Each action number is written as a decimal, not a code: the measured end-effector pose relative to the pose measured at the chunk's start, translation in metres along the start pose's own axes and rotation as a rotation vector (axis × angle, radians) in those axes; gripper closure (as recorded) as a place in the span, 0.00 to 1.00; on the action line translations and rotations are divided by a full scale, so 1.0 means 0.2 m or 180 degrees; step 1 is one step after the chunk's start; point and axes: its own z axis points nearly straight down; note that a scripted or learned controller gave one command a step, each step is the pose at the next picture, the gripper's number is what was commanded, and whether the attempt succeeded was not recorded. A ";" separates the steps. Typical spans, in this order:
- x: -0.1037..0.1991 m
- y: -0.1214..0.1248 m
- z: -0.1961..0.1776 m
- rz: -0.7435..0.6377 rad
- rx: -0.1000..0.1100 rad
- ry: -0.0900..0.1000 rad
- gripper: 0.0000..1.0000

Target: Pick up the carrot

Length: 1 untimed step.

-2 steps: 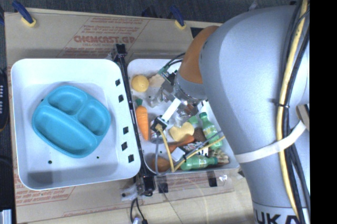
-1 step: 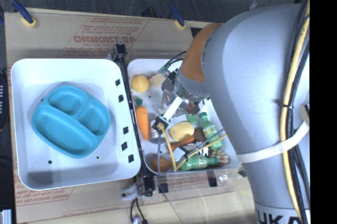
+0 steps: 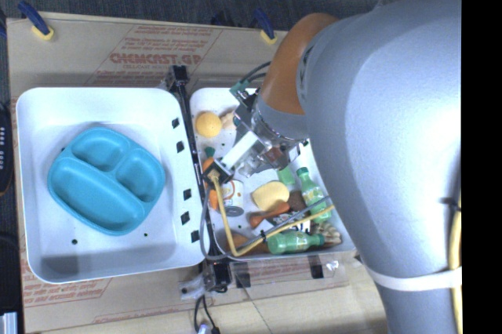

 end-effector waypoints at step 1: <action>0.06 0.05 -0.54 0.0464 -0.0006 0.0008 1.00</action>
